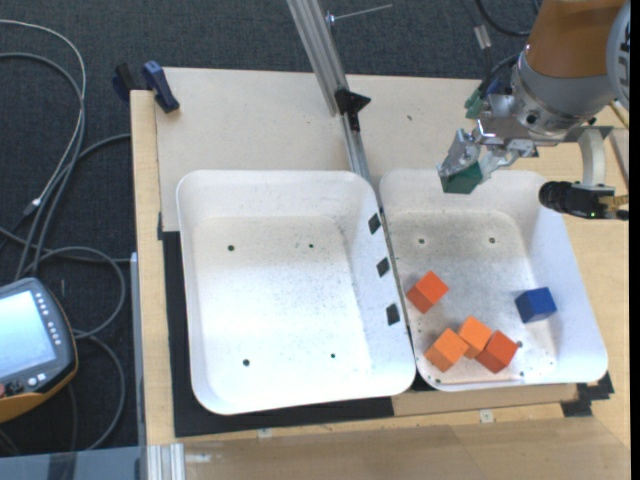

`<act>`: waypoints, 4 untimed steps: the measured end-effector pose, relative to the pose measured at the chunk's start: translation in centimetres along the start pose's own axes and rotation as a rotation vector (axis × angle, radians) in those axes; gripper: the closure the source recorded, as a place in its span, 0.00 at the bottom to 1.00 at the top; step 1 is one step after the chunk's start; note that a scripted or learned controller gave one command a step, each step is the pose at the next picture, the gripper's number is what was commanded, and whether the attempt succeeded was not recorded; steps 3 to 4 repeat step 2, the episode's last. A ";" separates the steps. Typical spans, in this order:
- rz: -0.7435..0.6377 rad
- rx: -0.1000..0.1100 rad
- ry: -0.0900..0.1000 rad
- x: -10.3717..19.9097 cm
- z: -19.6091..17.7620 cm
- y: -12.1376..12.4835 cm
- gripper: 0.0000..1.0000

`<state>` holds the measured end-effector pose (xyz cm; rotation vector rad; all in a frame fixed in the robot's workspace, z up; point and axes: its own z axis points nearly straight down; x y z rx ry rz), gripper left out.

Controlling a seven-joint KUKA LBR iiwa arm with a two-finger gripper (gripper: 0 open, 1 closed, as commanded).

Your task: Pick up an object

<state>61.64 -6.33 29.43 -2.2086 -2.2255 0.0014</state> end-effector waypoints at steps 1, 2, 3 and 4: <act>-0.001 0.006 0.000 8.3 8.4 1.9 1.00; 0.002 0.002 -0.001 12.3 9.6 0.3 1.00; 0.002 0.002 -0.001 12.3 9.6 0.3 1.00; 0.002 0.002 -0.001 12.3 9.6 0.3 1.00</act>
